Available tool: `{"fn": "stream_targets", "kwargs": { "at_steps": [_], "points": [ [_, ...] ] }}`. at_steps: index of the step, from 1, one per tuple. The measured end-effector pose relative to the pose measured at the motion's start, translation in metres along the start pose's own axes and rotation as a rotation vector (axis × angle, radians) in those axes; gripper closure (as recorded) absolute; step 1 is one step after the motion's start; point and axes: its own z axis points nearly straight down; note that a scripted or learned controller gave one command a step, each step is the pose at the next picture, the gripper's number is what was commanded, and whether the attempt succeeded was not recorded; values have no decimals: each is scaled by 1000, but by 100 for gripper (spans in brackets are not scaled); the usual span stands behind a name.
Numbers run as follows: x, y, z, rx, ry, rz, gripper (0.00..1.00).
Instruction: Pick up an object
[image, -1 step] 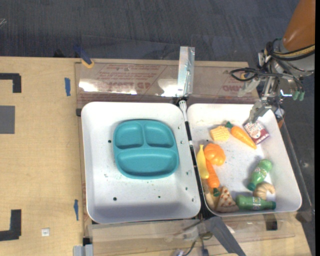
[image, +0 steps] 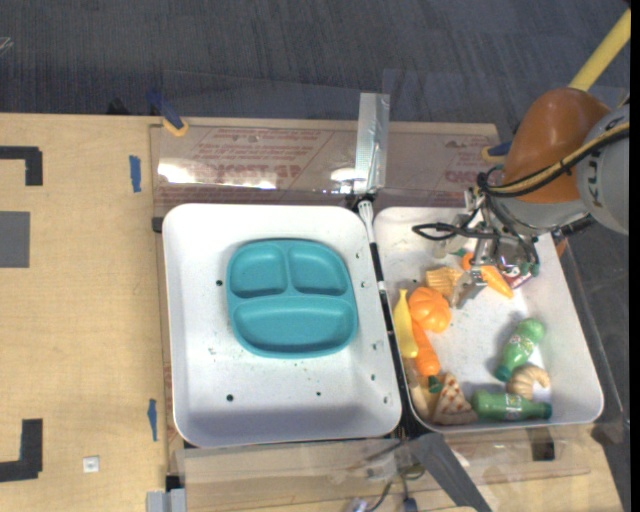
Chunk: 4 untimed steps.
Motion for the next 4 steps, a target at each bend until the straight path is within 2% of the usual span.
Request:
{"fn": "stream_targets", "kwargs": {
  "at_steps": [1, 2, 3, 4],
  "points": [
    [-7, 1, -21, 4, -24, -3, 100],
    [10, 79, -93, -2, -18, 289, 100],
    [-3, 19, 8, 2, -15, 5, 100],
    [-21, 68, -102, 2, -25, -55, 100]
  ]
}}
